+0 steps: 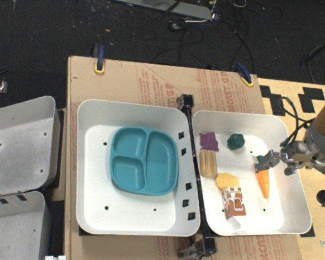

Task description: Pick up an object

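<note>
— Pincer [267,161] first: where did it sit?

— Over the right bin [280,127], near its right-hand wall, at the end of the arm [318,139] that reached in from the right edge. Its dark fingers pointed left, toward the middle of the bin.

— And the thing it was after?

— By my judgement the orange carrot-shaped piece [265,182]. It lay on the bin floor just below the pincer in the view, its wide end up near the fingertips and its point trailing away toward the near rim. The long axis ran almost straight up and down the picture, tilted slightly.

— Was the pincer on it?

— I couldn't tell. The fingers were small and dark against the bin, and whether they stood apart or together wasn't readable. Nothing showed plainly between them.

— What else lay nearby?

— A yellow piece [227,181] and a brown-and-white block [234,202] to the left of the carrot, a tan stick [207,163], a purple lump [208,140] and a dark green ball [236,141] farther left. All were well apart from the pincer. The left bin [94,149] held a teal divided plate [145,161].
</note>
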Available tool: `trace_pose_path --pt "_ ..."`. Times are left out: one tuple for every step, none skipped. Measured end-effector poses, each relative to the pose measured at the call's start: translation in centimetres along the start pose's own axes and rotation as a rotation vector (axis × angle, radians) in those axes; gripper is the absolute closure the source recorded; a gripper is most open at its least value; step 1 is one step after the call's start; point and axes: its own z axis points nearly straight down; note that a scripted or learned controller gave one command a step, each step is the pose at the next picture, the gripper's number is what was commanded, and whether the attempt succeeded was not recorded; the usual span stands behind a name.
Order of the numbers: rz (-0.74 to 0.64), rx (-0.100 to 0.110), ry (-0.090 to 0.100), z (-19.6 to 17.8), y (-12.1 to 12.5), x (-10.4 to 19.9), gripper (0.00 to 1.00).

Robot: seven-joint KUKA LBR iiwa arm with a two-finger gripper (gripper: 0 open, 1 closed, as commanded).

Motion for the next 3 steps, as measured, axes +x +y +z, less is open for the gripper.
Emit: trace_pose_path --pt "0.002 0.004 0.001 4.3 -0.3 0.0 0.00" --pt "0.001 0.004 0.002 10.0 0.5 0.5 0.00" --pt "0.002 -0.006 0.000 11.1 0.8 0.4 0.00"
